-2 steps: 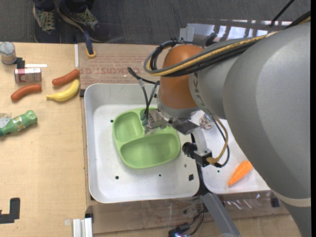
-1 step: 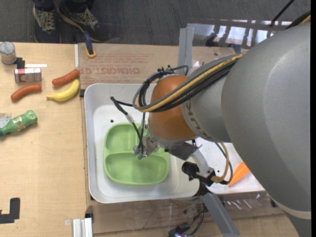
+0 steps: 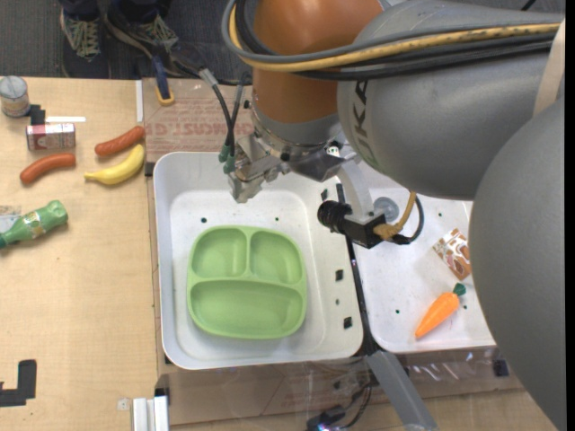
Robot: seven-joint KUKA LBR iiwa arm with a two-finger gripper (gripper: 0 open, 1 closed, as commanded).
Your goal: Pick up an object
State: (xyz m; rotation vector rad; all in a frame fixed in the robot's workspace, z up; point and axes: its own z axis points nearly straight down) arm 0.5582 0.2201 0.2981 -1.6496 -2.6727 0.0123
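The pincer (image 3: 243, 189), its opening impossible to tell, hung just beyond the green plate's (image 3: 247, 283) far rim, the plate lying directly nearer the camera.

A green three-compartment plate (image 3: 247, 283) lies flat in the left bin (image 3: 171, 241).

Legible text was limited. On the grey arm housing (image 3: 422, 124), just right of the gripper (image 3: 244, 187) and above it, part of a dark brand marking was visible; only a fragment resembling the letter "K" could be read, the rest being cut off by the orange band (image 3: 310, 39). On the reddish cardboard strip (image 3: 193, 119) lying left of the gripper, beyond the bin wall, faint pale lettering was present but could not be read. The small carton (image 3: 49, 136) far left of the gripper bore a label too small to read.
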